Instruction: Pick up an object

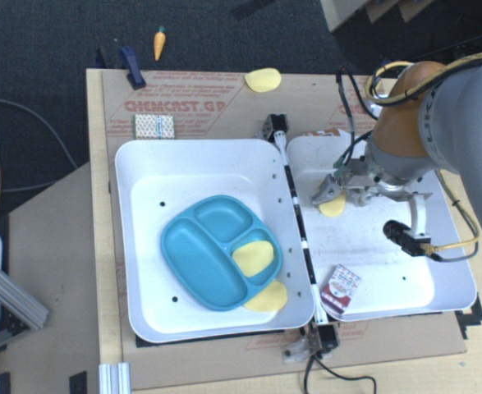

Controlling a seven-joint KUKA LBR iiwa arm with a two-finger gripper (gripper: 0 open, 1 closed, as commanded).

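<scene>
In the right bin [438, 290], a small yellow piece [332, 208] lies near the left wall. My gripper [329, 190] hangs low right over its upper edge, and whether it touches the piece cannot be made out. A red and white packet [340, 287] rests at the same bin's front left corner. In the left bin [142, 220] sits a blue divided plate [208, 249] with a yellow lump [254, 257] in its right compartment. A second yellow lump [267, 297] lies against the plate's front rim.
On the cardboard behind the bins lie a yellow piece [263, 80], a small patterned packet [154, 125] and a blue clip [131, 66]. A black clamp [275, 125] stands where the bins meet. The arm's grey body and cables [438, 130] cover the right bin's back right part.
</scene>
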